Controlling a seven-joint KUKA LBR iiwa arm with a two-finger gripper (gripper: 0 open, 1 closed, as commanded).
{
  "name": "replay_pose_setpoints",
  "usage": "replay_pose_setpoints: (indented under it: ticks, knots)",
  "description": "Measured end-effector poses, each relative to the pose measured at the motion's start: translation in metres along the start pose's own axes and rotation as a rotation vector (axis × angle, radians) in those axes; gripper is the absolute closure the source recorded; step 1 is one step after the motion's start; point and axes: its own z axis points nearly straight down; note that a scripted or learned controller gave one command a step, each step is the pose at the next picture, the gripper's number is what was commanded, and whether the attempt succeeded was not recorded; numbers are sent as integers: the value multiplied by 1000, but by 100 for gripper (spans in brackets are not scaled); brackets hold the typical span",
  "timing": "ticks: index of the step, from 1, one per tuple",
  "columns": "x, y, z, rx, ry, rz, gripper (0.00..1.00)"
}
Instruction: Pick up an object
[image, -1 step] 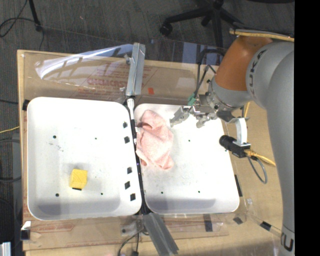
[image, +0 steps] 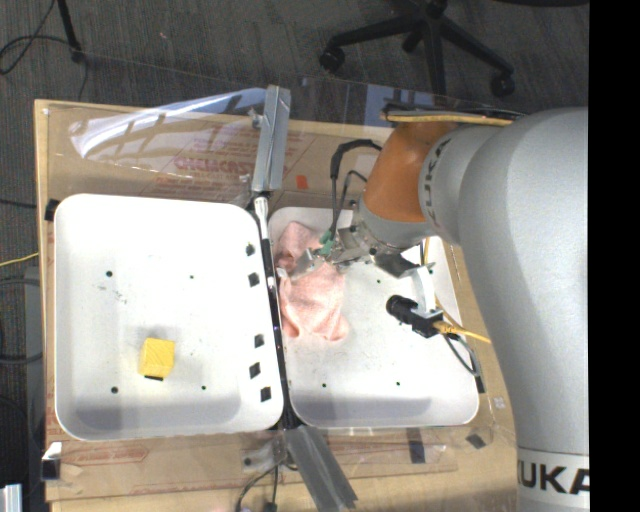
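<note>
1. The tabletop is a pale wooden board that carries two shallow white bins side by side, with a sheet of clear plastic lying across its far part.
2. The left bin holds a small yellow block, which sits toward the bin's 7 o'clock area, well apart from every wall and from the arm.
3. A grey metal divider bar runs from the 12 o'clock side of the tabletop down toward the seam between the two bins.
4. The right bin holds a crumpled pink cloth, which lies at the bin's 9 o'clock side, just beside the wall it shares with the left bin.
5. The claw is down in the right bin at about its 11 o'clock area, right on the upper part of the pink cloth; the cloth bunches up against it, but I cannot tell whether its tips are apart or together, nor whether any cloth is caught between them.
6. The arm, grey with an orange band above the wrist, reaches in from 3 o'clock and covers much of the right bin's 1 o'clock corner.
7. A black fitting with a yellow cable hangs off the wrist, over the middle of the right bin.
</note>
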Motion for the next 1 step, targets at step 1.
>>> replay_pose_setpoints:
  ticks: [1]
  knots:
    - [0, 0, -10, 2, 0, -4, 100]
